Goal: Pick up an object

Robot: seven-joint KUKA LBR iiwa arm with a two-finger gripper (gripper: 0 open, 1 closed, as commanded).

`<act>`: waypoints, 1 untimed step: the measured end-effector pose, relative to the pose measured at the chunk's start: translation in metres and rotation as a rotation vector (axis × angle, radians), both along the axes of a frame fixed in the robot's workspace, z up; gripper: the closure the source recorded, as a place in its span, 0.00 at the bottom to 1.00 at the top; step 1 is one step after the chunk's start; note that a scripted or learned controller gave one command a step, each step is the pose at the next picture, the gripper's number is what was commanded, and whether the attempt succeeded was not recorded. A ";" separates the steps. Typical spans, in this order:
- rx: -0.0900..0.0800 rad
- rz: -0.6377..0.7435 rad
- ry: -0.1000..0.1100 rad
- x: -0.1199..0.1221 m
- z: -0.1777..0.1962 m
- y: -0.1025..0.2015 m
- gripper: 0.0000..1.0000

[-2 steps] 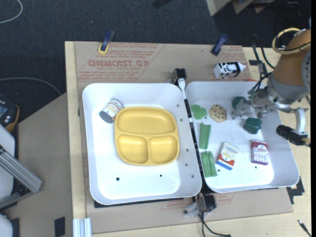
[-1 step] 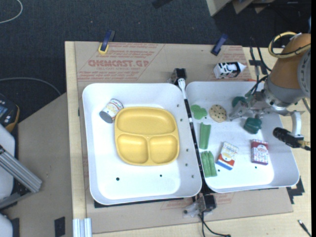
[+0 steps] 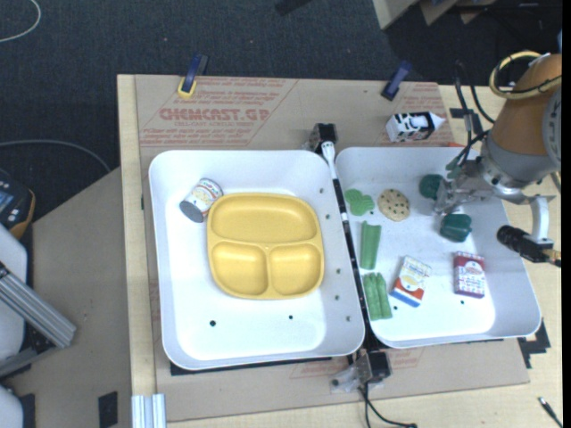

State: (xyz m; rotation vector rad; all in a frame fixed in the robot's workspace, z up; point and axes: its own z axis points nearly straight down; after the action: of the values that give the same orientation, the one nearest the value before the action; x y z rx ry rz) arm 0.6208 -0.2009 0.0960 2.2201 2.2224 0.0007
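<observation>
— Over the far right part of the right bin [image 3: 522, 315], what is the gripper [image 3: 451, 205] doing?
— It hangs low between two dark green pieces, one [image 3: 431, 185] just to its far left and one [image 3: 456, 227] just on its near side. Whether it touches either, I cannot tell, and how wide the claw stands is hidden too; nothing is visibly between the fingers.
— So nothing is picked up?
— Judging by this, no: every object lies on a bin floor. The cookie [image 3: 393, 204], the green sticks [image 3: 370, 244] and the two small cartons [image 3: 411, 283] sit apart in the right bin; the yellow tray [image 3: 265, 243] and a small can [image 3: 201, 198] are in the left bin [image 3: 169, 266].
— What is left?
— The grasp and the lift, probably on a dark green piece
</observation>
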 end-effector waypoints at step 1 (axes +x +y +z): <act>-0.002 0.001 -0.005 0.000 0.050 0.010 1.00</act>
State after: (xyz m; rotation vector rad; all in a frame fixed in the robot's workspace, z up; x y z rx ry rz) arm 0.6209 -0.1911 0.1463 2.2154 2.2196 0.0038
